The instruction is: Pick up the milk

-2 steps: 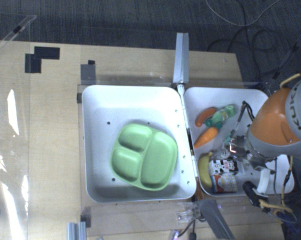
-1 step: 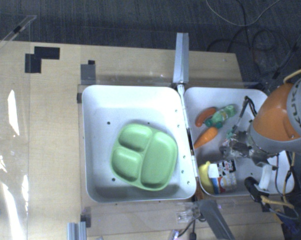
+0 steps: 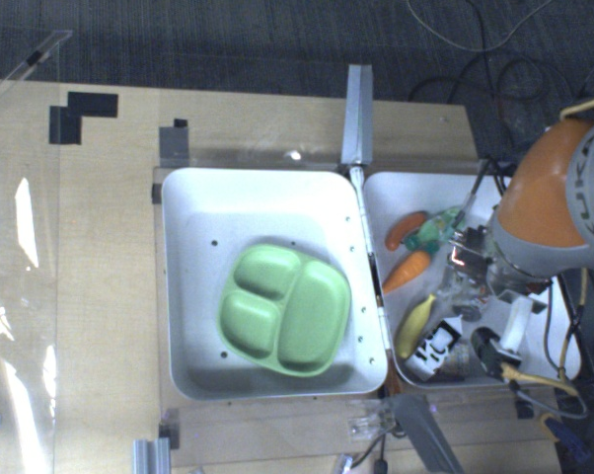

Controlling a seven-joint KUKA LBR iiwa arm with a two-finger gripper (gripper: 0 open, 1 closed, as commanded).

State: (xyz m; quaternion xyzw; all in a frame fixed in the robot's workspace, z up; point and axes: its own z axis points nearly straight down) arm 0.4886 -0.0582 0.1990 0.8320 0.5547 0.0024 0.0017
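Looking down on both bins: the left bin [image 3: 184,294] carries a green plate [image 3: 284,307] with three compartments. All the loose items sit in the right bin [image 3: 381,191].

Landmark: banana [image 3: 413,326], lying along the right bin's left wall, toward the front.
- Milk [image 3: 437,345]: small white carton with black print, touching or just beside the banana on its right, tipped over or leaning; exact pose unclear. Its far end runs under the arm's shadow and hardware.
- Carrot [image 3: 408,270]: just behind the banana.
- Red-orange piece [image 3: 407,227] and a green item [image 3: 437,230]: farther back than the carrot; kinds not certain.
- Gripper [image 3: 462,289]: above the bin, right of and behind the banana, close over the milk's far end. Finger state: cannot tell, wrist clutter hides it. Nothing visibly held.
- Arm [image 3: 549,196]: enters from the right, above the bin's right half.

Handling judgement: a toy-size carton is likely light and fairly stiff, with flat faces that may be smooth and a bit slippery. Best hold is probably across the two narrower flat faces at mid-body. Risk: the banana crowds one side, so a finger may land on it or push the carton against the wall.
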